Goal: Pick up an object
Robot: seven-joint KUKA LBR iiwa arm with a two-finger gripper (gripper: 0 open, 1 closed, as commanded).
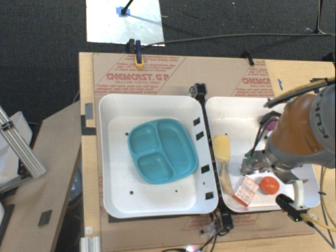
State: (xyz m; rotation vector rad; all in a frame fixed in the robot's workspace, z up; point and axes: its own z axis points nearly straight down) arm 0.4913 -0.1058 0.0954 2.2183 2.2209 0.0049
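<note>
The arm (302, 133) is seen coming in from the right, bent low over the right bin (236, 108). Its orange band is turned up toward the camera, and the grey wrist is tipped down and to the left. The tool (251, 165) is held low in the right bin, just above the small box and beside the yellow brush head. How wide the tool is open cannot be told (it looks dark and blurry there), and nothing can be seen held in it.

Three small things are counted in the right bin. One brush (223, 161) is laid near the bin's left wall, with a pale yellow head and a tan handle pointed toward the front. One small box (245, 190) is laid flat near the front wall; it is red and white. One round orange-red ball (269, 185) is set just to the right of the box, close to it.

Two white bins are set side by side on the brown worktop (173, 70). In the left bin (121, 193) one teal plate (163, 150) is laid, and it is split into three parts.
</note>
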